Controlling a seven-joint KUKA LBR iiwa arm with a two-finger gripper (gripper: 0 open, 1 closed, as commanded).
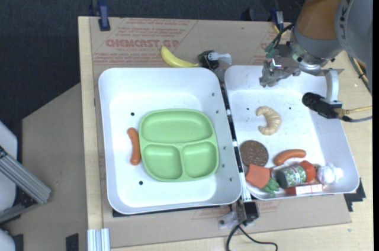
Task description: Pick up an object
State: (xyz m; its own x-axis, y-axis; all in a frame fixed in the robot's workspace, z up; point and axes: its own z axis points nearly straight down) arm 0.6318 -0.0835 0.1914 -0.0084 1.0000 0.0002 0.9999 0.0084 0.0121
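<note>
My gripper (271,77) hangs over the far edge of the right bin (337,131), under the grey wrist with its orange band. Nothing shows in its grasp. A tan croissant (269,119) lies in the bin a little nearer than the gripper, apart from it. Closer to the front sit a round brown patty (254,153), a red sausage (290,155), an orange carrot piece (257,175), a small dark bottle (294,175) and a white item (329,173). In the left bin (112,96) a green divided tray (177,144) lies beside an orange sausage (134,145).
A yellow banana (176,59) rests on the bench just behind the left bin. A small black-and-white fixture (212,58) sits at the top of the divide between the bins. A black cable fitting (320,105) hangs off the arm over the right bin.
</note>
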